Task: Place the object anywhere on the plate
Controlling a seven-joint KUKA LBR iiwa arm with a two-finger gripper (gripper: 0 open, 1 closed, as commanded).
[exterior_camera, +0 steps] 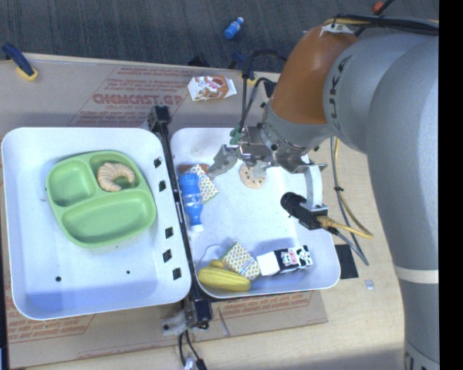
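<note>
Above the right bin (324,272), a small round cookie (252,177) is seen at the gripper (251,160); whether it is gripped cannot be told.
Judged light, stiff and brittle, it is best pinched gently across its edges; the green plate (100,218) lies in the left bin (31,284).

Robotics laboratory, industrial grey arm (386,129) over a bench (355,299), two white bins (23,206) on taped cardboard (131,91), loose cables (347,222), toy test objects

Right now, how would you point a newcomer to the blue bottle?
Start at the right bin, the one under the arm. Follow its left wall, beside the divider between the two bins, to about mid-height. The blue bottle lies there lengthwise, the only blue item in the bin, with a checkered packet touching its right side.
</note>
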